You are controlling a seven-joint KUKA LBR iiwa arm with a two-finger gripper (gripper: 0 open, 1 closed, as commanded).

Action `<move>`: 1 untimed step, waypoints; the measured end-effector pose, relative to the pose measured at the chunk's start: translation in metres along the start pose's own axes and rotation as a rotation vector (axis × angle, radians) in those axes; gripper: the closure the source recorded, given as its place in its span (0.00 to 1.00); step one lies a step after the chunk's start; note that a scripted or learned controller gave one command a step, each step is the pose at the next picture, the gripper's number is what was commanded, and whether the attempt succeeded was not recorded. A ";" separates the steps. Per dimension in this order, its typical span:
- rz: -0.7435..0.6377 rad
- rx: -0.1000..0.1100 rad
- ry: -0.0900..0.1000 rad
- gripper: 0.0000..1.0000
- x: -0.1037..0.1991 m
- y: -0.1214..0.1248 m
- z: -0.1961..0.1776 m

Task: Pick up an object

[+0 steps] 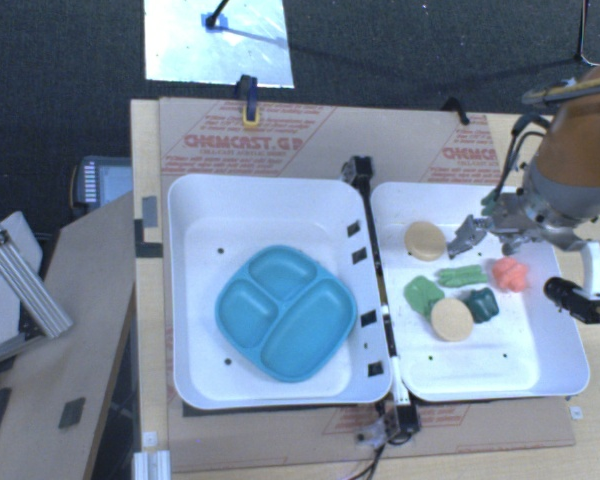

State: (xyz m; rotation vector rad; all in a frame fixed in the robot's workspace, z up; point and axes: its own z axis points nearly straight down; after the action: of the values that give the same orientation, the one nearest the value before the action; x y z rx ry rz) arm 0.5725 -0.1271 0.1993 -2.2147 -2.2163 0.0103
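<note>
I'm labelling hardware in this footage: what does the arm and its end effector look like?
The arm is bulky and rounded, with an orange band above a grey wrist section. A thin dark cable loops along its left side. The end effector is a small metallic grey assembly with dark parts, ending in two short fingers. A white piece and a black stub project near the arm's lower right.

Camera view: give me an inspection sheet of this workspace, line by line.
Surface: two shallow white bins, left bin and right bin, side by side on a brown board.
Job's things: in the right bin, two tan discs, a light green piece, a green piece, a dark teal piece and a pink piece, loosely clustered.
Clutter: blue divided plate in the left bin.
Grippers: gripper low over the right bin, near the upper tan disc; holds nothing visible.
Cables: wires at the bins' front junction.
Surroundings: dark carpet, shiny sheet behind the bench.
</note>
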 end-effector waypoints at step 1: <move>-0.002 -0.011 -0.002 0.00 0.000 0.003 -0.006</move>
State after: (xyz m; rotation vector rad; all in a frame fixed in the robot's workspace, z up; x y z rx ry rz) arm 0.5753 -0.1269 0.2055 -2.2187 -2.2252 -0.0007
